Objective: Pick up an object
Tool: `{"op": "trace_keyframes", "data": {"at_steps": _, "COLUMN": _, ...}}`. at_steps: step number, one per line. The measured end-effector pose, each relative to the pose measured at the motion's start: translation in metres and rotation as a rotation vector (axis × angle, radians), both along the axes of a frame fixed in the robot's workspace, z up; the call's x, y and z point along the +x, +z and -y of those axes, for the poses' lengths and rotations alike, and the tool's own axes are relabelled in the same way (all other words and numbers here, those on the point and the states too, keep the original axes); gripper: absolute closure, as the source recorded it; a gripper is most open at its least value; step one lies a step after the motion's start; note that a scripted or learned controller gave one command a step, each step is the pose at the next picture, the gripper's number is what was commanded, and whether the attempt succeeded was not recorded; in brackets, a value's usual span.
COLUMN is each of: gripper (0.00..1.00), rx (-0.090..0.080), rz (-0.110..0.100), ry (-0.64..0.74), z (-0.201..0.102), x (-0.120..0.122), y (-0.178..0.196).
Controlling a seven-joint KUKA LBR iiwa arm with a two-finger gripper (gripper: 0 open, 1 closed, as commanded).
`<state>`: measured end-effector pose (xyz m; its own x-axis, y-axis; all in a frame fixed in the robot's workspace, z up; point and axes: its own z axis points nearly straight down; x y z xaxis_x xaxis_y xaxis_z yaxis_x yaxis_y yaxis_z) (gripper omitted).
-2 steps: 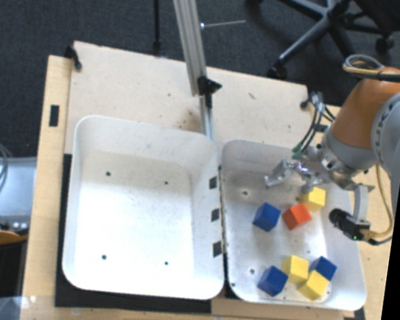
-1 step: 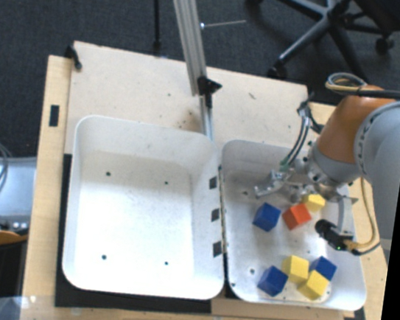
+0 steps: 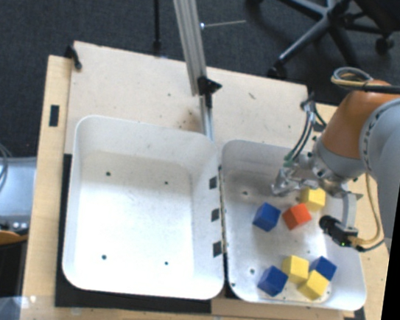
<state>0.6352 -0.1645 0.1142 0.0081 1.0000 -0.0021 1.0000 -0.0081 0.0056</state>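
**Gripper low over the right bin's blocks**

While the grey arm reaches in from the right, its gripper point(image 3: 286, 182) hangs low inside the right bin point(image 3: 241, 285); whether anything sits between its fingers cannot be told. Just right of it lies a yellow cube point(image 3: 314, 198), with an orange cube point(image 3: 296, 216) below that. A blue cube point(image 3: 266, 218) sits just below the gripper. Farther below cluster two yellow and two blue cubes. Well left stands the left bin point(image 3: 92, 136).

We look down at a slant from one fixed camera above the bench point(image 3: 122, 84), far enough back to take in both white bins point(image 3: 82, 175), with the arm point(image 3: 372, 129) entering from our right.
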Motion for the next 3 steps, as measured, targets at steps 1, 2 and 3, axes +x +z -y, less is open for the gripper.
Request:
{"op": "trace_keyframes", "data": {"at_steps": 1, "gripper": 1.0, "rx": 0.001, "rz": 0.001, "ry": 0.004, "z": -0.001, "x": 0.0, "y": 0.044}}
{"op": "trace_keyframes", "data": {"at_steps": 2, "gripper": 1.0, "rx": 0.0, "rz": 0.002, "ry": 0.008, "z": 0.001, "x": 0.002, "y": 0.098}}
{"op": "trace_keyframes", "data": {"at_steps": 3, "gripper": 1.0, "rx": 0.002, "rz": -0.003, "ry": 0.014, "z": -0.047, "x": 0.011, "y": 0.094}}
